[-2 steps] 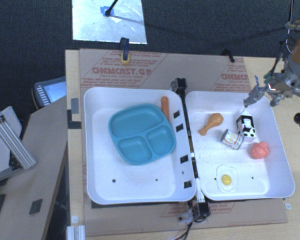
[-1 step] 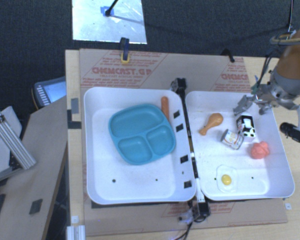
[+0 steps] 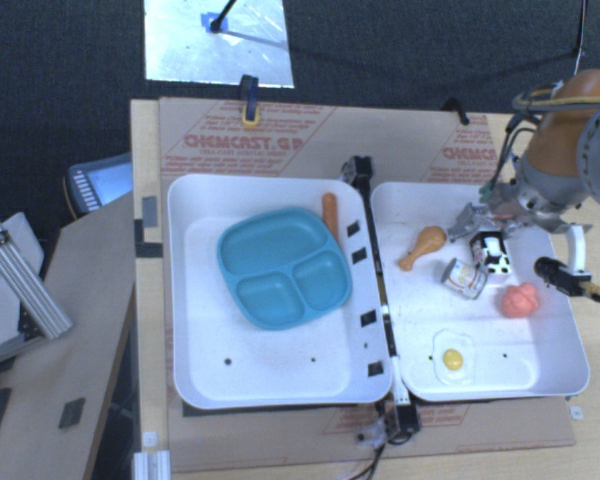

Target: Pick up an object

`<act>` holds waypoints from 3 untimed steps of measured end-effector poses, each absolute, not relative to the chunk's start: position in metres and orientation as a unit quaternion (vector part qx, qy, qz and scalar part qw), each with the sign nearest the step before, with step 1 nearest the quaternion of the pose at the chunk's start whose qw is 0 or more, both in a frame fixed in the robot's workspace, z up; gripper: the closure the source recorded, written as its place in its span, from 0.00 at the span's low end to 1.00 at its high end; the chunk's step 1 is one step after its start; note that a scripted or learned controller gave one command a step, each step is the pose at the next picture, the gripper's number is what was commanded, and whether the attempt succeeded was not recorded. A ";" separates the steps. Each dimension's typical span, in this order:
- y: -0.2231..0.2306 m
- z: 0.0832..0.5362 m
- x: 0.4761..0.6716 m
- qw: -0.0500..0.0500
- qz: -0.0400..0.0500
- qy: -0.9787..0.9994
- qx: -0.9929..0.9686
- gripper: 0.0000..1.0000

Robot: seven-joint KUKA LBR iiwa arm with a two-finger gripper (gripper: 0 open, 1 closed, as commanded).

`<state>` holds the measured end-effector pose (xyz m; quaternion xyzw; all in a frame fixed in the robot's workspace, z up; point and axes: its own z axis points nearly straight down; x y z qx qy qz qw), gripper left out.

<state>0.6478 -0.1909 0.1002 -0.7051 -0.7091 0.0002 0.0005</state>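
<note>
the pincer (image 3: 492,253) hangs low in the right bin (image 3: 560,373), near the middle of its far half, with the grey arm (image 3: 565,138) and its orange band coming in over the bin's far right corner. a black-and-white part sits at its tip, and whether the pincer is open, closed or gripping anything cannot be told from this slant; nothing is plainly seen held by it.

just beside that tip, toward the bin's near edge and a little left, lies a small silver can (image 3: 465,278), tipped on its side, seemingly touching or almost touching the tip. this looks like the likeliest thing to be picked: it lies nearest, and a short drop toward the near-left would put the tip over it.

to the left of the pincer a tan drumstick toy (image 3: 423,246) lies with its long axis slanting from far right to near left, fat end nearer the pincer. to the right, near the bin's right edge, sits a pink ball (image 3: 519,300). a fried egg toy (image 3: 453,355) rests by the near edge, well apart.

in the left bin (image 3: 195,368) a blue divided plate (image 3: 283,266) fills the middle, with an orange sausage toy (image 3: 330,214) lying along its far right rim, pointing toward the far edge.
</note>
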 end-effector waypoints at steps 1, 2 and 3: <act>-0.192 0.115 0.649 -0.003 -0.001 -0.709 -0.705 1.00; -0.183 0.170 0.646 -0.003 -0.002 -0.709 -0.705 1.00; -0.185 0.234 0.653 -0.004 -0.002 -0.709 -0.705 1.00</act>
